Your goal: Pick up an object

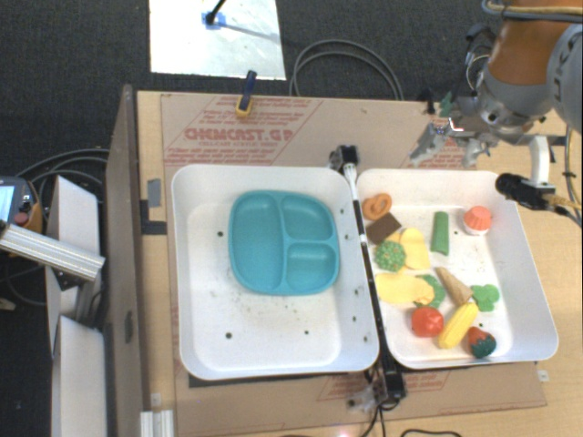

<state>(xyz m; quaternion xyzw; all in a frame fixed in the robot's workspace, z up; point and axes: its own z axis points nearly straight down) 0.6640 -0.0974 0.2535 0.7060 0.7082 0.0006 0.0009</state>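
The right bin (537,321) holds several toy foods: an orange slice (376,206), a brown block (383,227), a broccoli head (390,256), a green cylinder (441,232), a pink-orange fruit (477,218), a tan cone (453,285), a red tomato (426,320), a banana (458,324) and a strawberry (480,341). My gripper (448,151) hangs above the bin's far rim, over the cardboard, well clear of the foods. Its fingers stand apart, open, with nothing between them.
A teal divided plate (282,242) lies in the left bin (205,335). Yellow flat pieces (405,288) and a green leaf (485,295) lie among the foods. A black clip (346,157) sits at the far end of the rim shared by the bins.
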